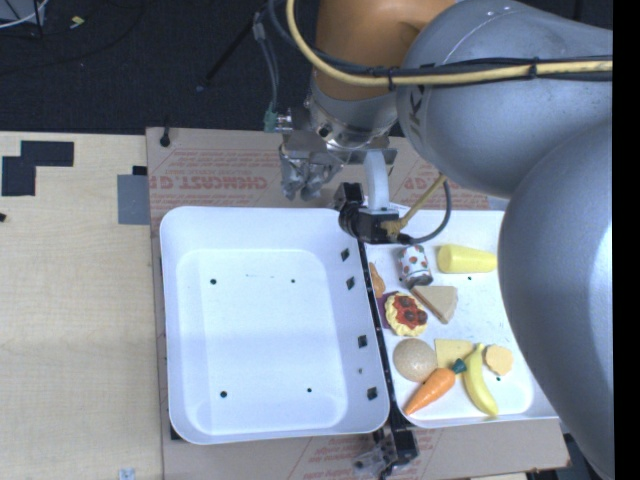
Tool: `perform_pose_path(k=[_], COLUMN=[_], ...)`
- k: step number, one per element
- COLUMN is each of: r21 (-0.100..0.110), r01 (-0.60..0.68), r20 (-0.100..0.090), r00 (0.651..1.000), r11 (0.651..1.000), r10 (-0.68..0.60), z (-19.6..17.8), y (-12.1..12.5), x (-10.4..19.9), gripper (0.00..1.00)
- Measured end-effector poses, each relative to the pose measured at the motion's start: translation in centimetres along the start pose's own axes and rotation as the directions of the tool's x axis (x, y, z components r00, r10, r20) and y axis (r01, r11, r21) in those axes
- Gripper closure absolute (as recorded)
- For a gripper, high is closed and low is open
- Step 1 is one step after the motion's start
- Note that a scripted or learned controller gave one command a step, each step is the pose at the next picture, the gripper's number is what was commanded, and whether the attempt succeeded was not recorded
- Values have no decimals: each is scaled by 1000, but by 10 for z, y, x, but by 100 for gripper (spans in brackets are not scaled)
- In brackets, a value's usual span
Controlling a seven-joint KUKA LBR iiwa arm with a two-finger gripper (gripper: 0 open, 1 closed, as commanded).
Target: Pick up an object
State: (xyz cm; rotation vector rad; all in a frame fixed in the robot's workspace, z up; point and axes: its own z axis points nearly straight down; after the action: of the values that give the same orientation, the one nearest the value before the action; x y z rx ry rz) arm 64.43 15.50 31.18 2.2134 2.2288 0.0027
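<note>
My gripper (pixel 300 183) hangs above the far rim of the left bin (pixel 180 268), under the orange wrist band, with nothing seen between its fingers. The right bin (pixel 510 403) holds toy food: a yellow block (pixel 466 259), a small can (pixel 413 264), a tan wedge (pixel 438 302), a round pizza piece (pixel 407 313), a beige ball (pixel 413 358), a carrot (pixel 432 389), a banana (pixel 480 388), a yellow cheese piece (pixel 454 350) and a round yellow slice (pixel 497 359). The gripper is well left of and behind these items.
The big grey arm covers the upper right of the view and part of the right bin. A black divider with clips (pixel 362 288) runs between the bins. Cardboard (pixel 215 173) lies under the bins, and a wooden bench top (pixel 70 318) extends to the left.
</note>
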Motion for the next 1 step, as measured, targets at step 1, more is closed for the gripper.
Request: perform_pose_path(k=[1], r21=[6], r01=[-1], r20=[0], r00=[1000], r11=[1000], r10=[1], z=[20], y=[-1], x=[59], gripper=[100])
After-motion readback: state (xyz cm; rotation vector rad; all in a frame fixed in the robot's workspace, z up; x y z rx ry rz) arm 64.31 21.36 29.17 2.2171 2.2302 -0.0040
